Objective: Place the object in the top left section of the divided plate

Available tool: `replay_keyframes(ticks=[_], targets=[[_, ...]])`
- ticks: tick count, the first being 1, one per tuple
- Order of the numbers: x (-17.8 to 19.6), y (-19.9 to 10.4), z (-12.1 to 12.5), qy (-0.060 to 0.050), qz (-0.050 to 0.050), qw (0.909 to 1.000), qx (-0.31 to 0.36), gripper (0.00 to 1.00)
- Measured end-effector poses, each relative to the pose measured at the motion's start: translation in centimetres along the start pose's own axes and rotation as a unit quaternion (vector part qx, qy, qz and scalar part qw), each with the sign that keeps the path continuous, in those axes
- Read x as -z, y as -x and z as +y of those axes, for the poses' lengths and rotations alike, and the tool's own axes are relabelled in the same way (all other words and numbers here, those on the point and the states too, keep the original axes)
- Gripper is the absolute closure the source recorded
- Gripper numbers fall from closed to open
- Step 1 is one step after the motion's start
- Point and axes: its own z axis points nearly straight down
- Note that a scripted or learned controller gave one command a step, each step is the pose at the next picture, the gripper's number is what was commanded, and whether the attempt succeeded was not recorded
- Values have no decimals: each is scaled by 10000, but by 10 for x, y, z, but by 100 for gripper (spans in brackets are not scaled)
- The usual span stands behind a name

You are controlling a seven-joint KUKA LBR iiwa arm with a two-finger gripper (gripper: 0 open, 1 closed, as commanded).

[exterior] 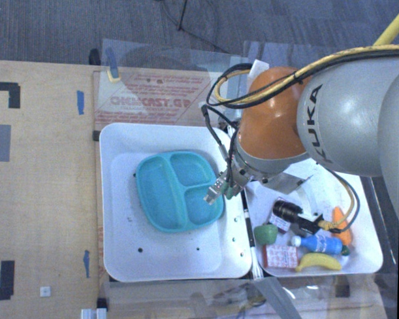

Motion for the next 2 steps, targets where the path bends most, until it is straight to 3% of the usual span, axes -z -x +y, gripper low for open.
replay_keyframes(ticks=[1,2], targets=[[28,-6,17,3,-7,9984,570,100],[0,15,-29,-14,8,9991,413,100]])
